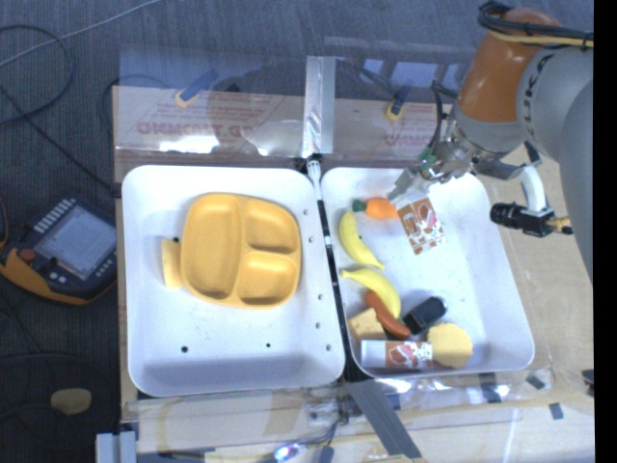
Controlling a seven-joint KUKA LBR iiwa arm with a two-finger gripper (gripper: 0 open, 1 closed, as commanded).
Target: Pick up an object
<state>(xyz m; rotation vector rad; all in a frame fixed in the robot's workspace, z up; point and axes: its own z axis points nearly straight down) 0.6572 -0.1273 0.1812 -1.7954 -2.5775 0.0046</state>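
While the grey arm [540, 75] with its orange band reaches in from the right, the gripper [416, 181] hangs over the far part of the right bin [501, 258], its tip just beside the small orange carrot-like toy [379, 208] and the patterned packet [420, 227]. How far the hand is open cannot be told, for its tip is small and blurred, and nothing can be seen held in it; whether it touches the carrot toy or the packet cannot be told either. The carrot toy lies near the bin's far left corner, orange with a green end toward the divider. The packet, white with reddish-brown print, lies flat just to its right, tilted a little. Nearer the divider lie two yellow bananas [355, 239], one behind the other, the nearer banana [378, 287] curving toward the bin's middle. Toward the near edge sit a black object [424, 312], a red-orange piece [388, 318], a pale yellow wedge [364, 324], a rounded yellow lump [451, 343] and a small labelled bottle [403, 355] lying on its side, all crowded close together. The left bin [154, 355] bears a yellow divided tray [239, 249], turned at a slant, with a pale yellow flat piece [171, 263] showing at its left edge.
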